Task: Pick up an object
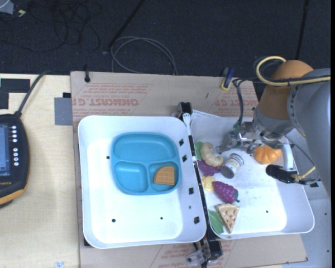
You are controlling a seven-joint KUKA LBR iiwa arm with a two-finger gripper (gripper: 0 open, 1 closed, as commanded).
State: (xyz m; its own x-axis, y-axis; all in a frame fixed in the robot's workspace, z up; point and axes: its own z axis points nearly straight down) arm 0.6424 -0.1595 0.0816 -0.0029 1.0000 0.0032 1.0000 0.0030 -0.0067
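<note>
My gripper (238, 141) hangs low over the back of the right bin (290, 216), beneath the grey arm and its orange band. Just in front of it lies a small can (233, 163) on its side. To the can's left is a pale peanut-shaped toy (212, 155), with a purple piece (204, 168) beneath it. An orange fruit (266, 154) sits to the gripper's right, partly behind the arm. Further forward lie purple grapes (226, 192), a yellow piece (207, 183) and a pizza slice (228, 216) on a green leaf (214, 221).
The left bin (95, 205) holds a blue divided plate (135, 161) with a waffle-like piece (165, 176) in its right compartment. A black divider rail (193, 172) separates the bins. A teach pendant (3, 155) lies at the far left. Cables lie behind the bench.
</note>
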